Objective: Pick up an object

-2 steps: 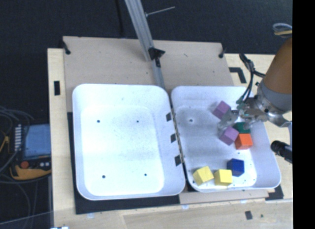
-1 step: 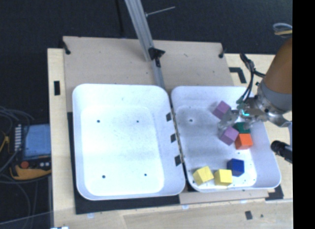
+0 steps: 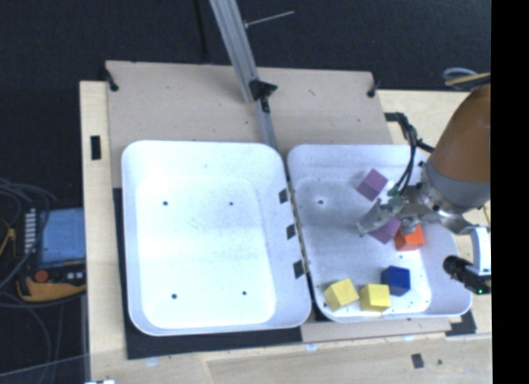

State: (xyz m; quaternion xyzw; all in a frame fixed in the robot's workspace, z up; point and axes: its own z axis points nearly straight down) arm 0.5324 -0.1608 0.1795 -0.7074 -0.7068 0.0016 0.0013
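Camera view: end effector (image 3: 382,219) low in right bin (image 3: 331,168), at purple block (image 3: 385,229); finger state cannot be told. Orange block (image 3: 410,238) touching at 3 o'clock. Second purple block (image 3: 371,183) at 12 o'clock. Blue block (image 3: 397,279) and two yellow blocks (image 3: 340,294) toward 6 o'clock. Nothing seen lifted; grasp and raise judged outstanding.

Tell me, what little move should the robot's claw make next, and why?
Probably a short drop straight down onto the purple block just below the gripper. The gripper hangs low in the right bin, right over that block, with an orange block close beside it. Whether the claw is open is too blurry to tell, so this is a guess.
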